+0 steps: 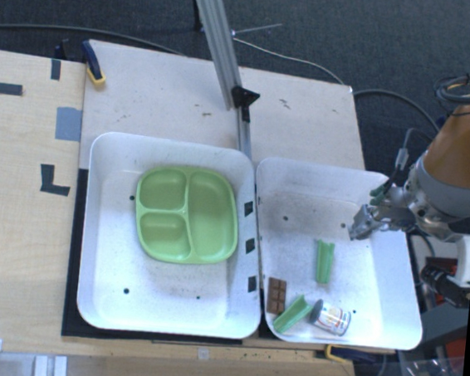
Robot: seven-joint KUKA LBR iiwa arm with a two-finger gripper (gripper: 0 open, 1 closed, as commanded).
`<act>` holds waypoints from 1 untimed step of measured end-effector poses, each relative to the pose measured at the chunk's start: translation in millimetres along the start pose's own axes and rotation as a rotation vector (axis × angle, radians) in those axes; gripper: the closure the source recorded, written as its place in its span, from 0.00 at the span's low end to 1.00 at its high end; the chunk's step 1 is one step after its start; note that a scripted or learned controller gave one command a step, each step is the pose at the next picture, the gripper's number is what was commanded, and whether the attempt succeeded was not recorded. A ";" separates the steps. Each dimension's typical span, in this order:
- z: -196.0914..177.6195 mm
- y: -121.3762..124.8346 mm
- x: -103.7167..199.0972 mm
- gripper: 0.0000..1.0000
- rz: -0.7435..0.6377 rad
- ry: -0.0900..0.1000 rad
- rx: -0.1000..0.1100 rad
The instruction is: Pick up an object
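In the left bin (98, 294) lies a green divided plate (187, 215). In the right bin's near corner a brown block (277, 294), green wedge (291, 313) and small jar (331, 318) crowd together, so you risk a grasp slipping between them. A green stick (324, 262) lies apart. The gripper (363, 225) hovers right; its blurred claw's state you cannot tell.

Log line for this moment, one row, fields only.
gripper: over right bin, nothing seen held | right bin: two green blocks, brown block, small jar | left bin: green divided plate
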State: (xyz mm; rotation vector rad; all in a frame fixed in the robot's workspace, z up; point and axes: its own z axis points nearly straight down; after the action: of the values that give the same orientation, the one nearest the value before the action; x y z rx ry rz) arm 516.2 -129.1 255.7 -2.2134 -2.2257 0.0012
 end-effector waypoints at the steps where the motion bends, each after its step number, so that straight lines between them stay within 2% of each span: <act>1: -2.1 -6.6 51.3 1.00 -0.001 0.000 -0.001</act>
State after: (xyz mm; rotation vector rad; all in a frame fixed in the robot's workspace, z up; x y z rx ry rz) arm 509.4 -77.8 257.9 -2.2133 -2.2269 0.0006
